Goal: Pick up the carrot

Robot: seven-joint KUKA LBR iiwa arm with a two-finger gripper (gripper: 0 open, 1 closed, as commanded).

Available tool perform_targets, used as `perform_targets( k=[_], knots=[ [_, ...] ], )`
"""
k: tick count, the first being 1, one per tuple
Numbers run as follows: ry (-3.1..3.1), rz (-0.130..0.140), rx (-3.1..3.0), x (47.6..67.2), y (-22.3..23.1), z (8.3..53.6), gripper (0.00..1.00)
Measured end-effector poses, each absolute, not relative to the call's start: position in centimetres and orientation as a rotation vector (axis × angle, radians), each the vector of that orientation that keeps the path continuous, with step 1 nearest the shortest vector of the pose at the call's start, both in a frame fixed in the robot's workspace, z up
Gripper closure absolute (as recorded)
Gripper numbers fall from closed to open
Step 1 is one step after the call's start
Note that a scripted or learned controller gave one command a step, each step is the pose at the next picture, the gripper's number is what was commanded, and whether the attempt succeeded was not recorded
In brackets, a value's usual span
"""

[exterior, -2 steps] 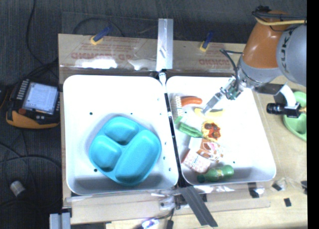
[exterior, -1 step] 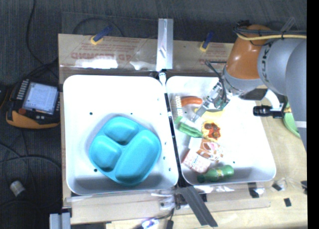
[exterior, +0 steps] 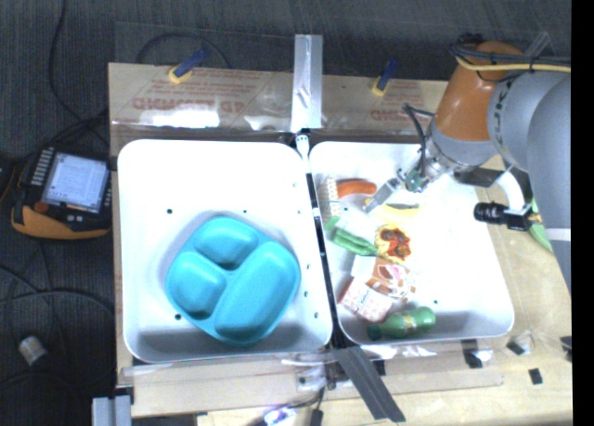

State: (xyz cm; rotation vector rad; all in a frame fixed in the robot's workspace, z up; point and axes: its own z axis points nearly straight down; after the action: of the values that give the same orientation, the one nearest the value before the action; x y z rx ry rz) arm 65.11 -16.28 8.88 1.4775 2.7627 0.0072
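grey arm slants in from the right, its claw (exterior: 385,194) just beside the carrot (exterior: 354,188), grip unclear.

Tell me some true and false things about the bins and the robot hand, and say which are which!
1. The blue tray sits in the left bin. True.
2. The carrot lies in the right bin. True.
3. The hand is over the left bin. False: it is over the right bin, close beside the carrot.
4. The carrot is at the near end of its bin. False: it lies toward the far end; a green vegetable lies at the near end.
5. The blue tray has three hollows. True.
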Motion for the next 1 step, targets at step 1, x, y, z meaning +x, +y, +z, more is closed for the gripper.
perform_targets(
  k=[1],
  knots=[
    [2.887,-0.003,1.209,64.67,-13.96,8.95,0.00]
  ],
)
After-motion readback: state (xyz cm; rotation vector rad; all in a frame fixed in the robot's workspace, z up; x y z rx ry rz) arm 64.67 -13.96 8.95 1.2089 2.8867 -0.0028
